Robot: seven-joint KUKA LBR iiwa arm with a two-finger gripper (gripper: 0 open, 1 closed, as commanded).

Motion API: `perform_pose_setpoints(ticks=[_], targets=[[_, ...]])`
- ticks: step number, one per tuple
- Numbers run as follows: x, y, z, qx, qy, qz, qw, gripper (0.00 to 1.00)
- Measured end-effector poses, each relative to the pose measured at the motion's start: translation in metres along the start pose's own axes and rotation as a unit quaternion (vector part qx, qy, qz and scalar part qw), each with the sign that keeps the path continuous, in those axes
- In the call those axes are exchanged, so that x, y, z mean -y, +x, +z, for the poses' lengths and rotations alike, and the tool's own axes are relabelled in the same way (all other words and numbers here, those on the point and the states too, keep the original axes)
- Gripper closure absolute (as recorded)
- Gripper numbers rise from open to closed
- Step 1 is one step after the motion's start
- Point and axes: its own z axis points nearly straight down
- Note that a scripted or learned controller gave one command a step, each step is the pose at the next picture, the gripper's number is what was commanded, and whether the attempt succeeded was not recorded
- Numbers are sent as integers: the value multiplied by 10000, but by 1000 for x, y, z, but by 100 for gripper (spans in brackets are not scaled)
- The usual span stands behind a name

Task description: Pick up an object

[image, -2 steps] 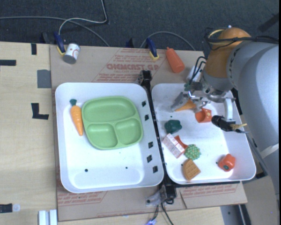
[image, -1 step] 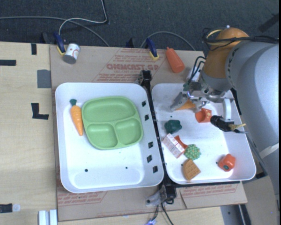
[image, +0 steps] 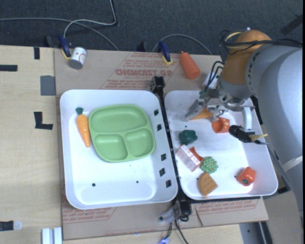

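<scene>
We see the arm (image: pixel 279 95) filling the right side of the frame as a broad, smooth, light grey cylinder, rounded like a pipe, its surface matte with soft shading. At the upper right we spot the orange band (image: pixel 239 60), glossy and domed, catching a bright highlight on top. Below it sits a grey wrist ring. Thin dark cables (image: pixel 231 39) loop around the band. The gripper (image: pixel 201 105) is small, built of dull grey metal with dark fittings.
</scene>
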Motion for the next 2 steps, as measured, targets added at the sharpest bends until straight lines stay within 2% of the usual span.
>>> perform_pose_setpoints(ticks=[2], targets=[[-1, -21, 0, -35, 0, -14, 10000, 0]])
